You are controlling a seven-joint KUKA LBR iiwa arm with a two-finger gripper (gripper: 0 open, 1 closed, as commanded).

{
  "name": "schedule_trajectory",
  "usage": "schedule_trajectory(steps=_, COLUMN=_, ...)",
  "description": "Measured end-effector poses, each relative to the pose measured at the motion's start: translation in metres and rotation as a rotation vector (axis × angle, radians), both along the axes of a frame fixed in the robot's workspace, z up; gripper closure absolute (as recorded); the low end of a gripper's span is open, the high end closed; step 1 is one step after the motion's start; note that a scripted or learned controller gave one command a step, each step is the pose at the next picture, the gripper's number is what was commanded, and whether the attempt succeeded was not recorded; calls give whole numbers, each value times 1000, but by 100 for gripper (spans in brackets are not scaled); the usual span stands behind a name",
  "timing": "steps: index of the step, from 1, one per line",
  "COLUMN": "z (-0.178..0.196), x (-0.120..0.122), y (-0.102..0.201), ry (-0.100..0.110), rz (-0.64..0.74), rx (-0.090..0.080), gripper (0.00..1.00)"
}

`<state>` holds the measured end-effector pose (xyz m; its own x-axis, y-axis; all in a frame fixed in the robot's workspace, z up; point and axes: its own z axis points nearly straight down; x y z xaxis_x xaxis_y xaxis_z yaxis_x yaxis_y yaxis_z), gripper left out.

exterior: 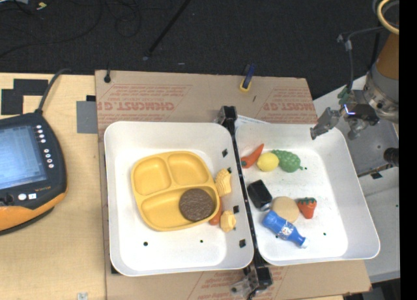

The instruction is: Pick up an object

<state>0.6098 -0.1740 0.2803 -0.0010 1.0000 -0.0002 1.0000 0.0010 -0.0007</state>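
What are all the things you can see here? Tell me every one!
bins: 2, white, side by side on the bench
divided plate: 1, yellow, left bin
round cookie: 1, brown, on the plate
carrot: 1, orange, right bin
lemon: 1, yellow, right bin
leafy vegetable: 1, green, right bin
block: 1, black, right bin
strawberry: 1, red, right bin
bottle: 1, blue, right bin
control tablet: 1, grey and orange, far left
gripper: 1, grey, above right bin's far corner
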Motion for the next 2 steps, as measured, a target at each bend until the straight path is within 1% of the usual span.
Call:
schedule_trajectory(steps=1, z=10, x=0, y=-1, ry=0, rz=1, rx=0, gripper=100)
schedule_trajectory(steps=2, z=-73, x=-51, y=64, ry=12, rz=1, rx=5, gripper=100)
